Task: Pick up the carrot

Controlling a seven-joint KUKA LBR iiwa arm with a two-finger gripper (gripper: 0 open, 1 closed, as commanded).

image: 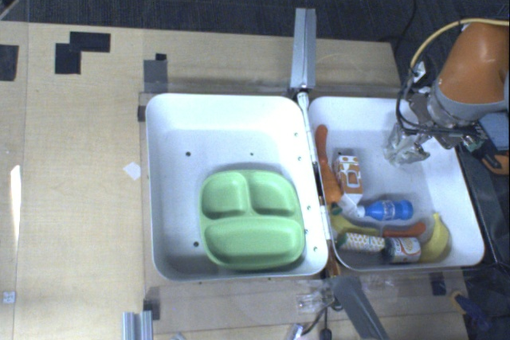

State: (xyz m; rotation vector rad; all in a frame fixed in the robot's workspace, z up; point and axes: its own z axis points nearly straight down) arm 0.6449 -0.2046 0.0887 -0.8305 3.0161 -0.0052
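Risky from here, by the look of it: carrot (325,163) pressed right against the left wall of the right bin (374,106), running from near the far-left corner toward the near edge, so little room for a finger to slip between carrot and wall. Likely to skid off the wall or pinch only the rounded top and roll the carrot out. Further trouble at the carrot's near end, crowded by a small orange-and-white carton (348,173) just beside it and a blue bottle (386,210) and banana (437,239) along the near edge; easy to grab a neighbour instead.

Gripper (408,147) hanging over the far-right part of the same bin, well apart from the carrot, nothing between the fingers; how far open, impossible to tell.

Carrot itself long, thin, orange-red, slightly tapered, smooth and probably slippery. Green divided tray (252,217) alone in the left bin (171,171), out of the way.
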